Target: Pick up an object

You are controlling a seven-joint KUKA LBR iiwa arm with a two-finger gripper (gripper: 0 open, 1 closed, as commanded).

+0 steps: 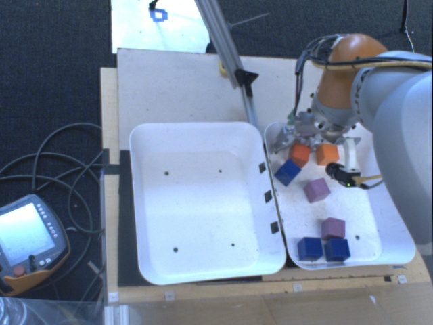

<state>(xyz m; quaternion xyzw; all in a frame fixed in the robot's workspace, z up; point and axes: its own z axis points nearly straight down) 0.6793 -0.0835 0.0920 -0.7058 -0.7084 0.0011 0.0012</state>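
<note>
My gripper point(310, 135) hangs low over the far end of the right bin point(392, 239), below the orange wrist band. Just under it lie two orange blocks point(300, 154) point(328, 154), side by side and partly covered by the gripper body. A blue block point(287, 172) sits just in front of them near the bin's left wall. Further forward a purple block point(316, 189) lies alone. At the near end, another purple block point(333, 227) rests behind two blue blocks point(310, 248) point(337, 250).
The left bin point(203, 195) stands beside the right one, their walls meeting. A slanted metal pole point(223, 36) crosses the bench behind the bins. Cables and a teach pendant point(27, 242) lie on the floor to the left.
</note>
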